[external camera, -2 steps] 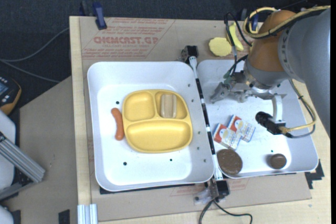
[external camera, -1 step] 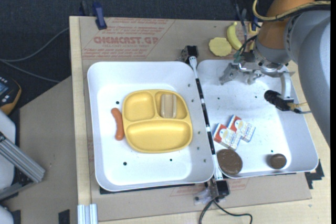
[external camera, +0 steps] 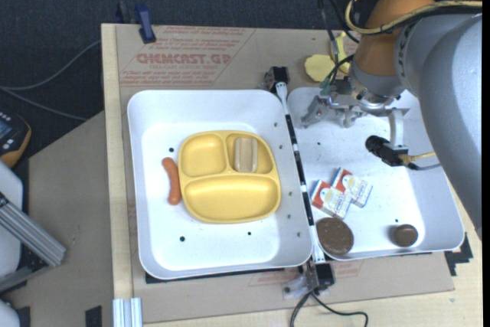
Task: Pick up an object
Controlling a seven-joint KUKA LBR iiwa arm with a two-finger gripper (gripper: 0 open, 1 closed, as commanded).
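Brown board (external camera: 191, 50) carries your two white bins. Your left bin (external camera: 153, 233) holds a yellow divided tray (external camera: 228, 184) with an orange sausage (external camera: 172, 180) beside it. Your gripper (external camera: 331, 115) sits spread open, gripping nothing, over the right bin (external camera: 429, 210), away from the red-and-white packet (external camera: 341, 194), brown disc (external camera: 334, 235) and small brown piece (external camera: 403, 234).

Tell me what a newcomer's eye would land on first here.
The yellow divided plate in the middle of the left bin, with a tan bun-like piece in its upper right compartment and an orange hot dog lying just off its left edge. Next, the big grey arm reaching in over the right bin.
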